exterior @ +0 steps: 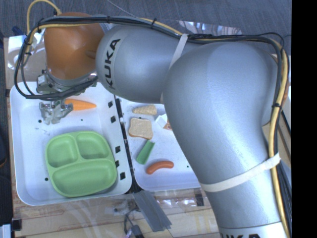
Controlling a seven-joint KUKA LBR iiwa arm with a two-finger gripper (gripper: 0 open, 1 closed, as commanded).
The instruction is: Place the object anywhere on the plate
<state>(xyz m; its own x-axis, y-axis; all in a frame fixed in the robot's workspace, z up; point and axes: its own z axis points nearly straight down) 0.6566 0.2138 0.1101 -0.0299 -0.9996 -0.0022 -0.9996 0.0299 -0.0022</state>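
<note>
So the carrot (81, 104) is lying flat on the floor of the left bin (25, 182), up near its far wall, long axis running pretty much 3-to-9 o'clock with the pointy tip at the 3 o'clock end. The gripper (53, 111) sits right at the carrot's 9 o'clock end, basically touching or just beside the fat end, hanging down from the orange wrist. Honestly can't tell if it's spread or clamped, and I don't see the carrot actually in its grasp, so I wouldn't call it held. The green plate (79, 162), the three-compartment kind, is at about 6 o'clock from the carrot, near but apart. My guess: the carrot has to travel toward 6 o'clock to land on it. The right bin (168, 182) has bread (140, 128), a green stick (145, 152) and a sausage (159, 166).
</note>
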